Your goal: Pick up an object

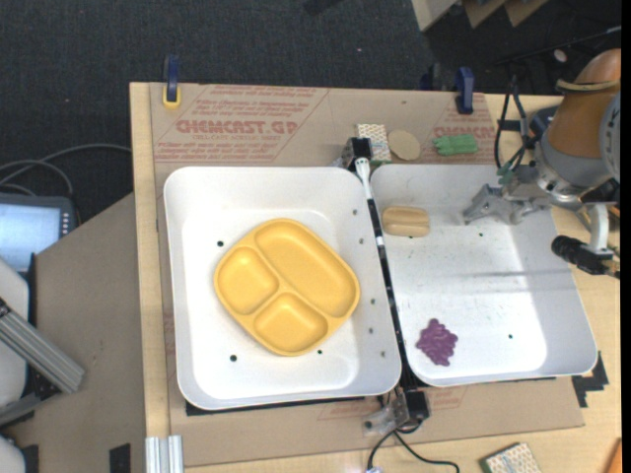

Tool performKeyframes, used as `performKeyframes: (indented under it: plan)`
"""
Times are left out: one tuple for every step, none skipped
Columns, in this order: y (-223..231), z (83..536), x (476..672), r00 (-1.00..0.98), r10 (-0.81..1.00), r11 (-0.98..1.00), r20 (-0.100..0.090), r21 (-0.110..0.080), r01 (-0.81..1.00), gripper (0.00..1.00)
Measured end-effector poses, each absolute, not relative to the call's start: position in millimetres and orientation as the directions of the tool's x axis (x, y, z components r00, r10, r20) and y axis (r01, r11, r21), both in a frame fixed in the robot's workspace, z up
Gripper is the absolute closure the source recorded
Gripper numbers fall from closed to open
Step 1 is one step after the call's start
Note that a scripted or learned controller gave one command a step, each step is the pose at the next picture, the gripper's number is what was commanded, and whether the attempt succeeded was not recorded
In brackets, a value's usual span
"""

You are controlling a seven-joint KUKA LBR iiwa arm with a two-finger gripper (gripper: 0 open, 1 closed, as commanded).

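Observation:
A tan bread-roll-shaped object (pixel 405 221) lies at the far left of the right bin (pixel 552 313), close to the divider. A purple grape cluster (pixel 437 341) rests near that bin's front left. My gripper (pixel 495 210) hovers over the back of the right bin, to the right of the tan roll and apart from it. Its fingers (pixel 474 211) stand spread, open, with nothing between them. The grey arm with its orange band (pixel 582 116) comes in from the right edge.
The left bin (pixel 197 264) holds a yellow divided plate (pixel 286 286). Behind the bins on the bench lie a round tan disc (pixel 404 145) and a green piece (pixel 455 146). Blue clamps (pixel 173 91) grip the back edge.

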State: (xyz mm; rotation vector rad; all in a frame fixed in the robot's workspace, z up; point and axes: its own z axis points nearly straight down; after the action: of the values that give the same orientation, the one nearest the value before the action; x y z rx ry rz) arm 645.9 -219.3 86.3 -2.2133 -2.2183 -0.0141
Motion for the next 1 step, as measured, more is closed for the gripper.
performKeyframes:
  plan:
    - [-221.0, 97.1, 646.6, -0.004, 1.000, 0.004, 0.002, 0.003, 1.000, 1.00]
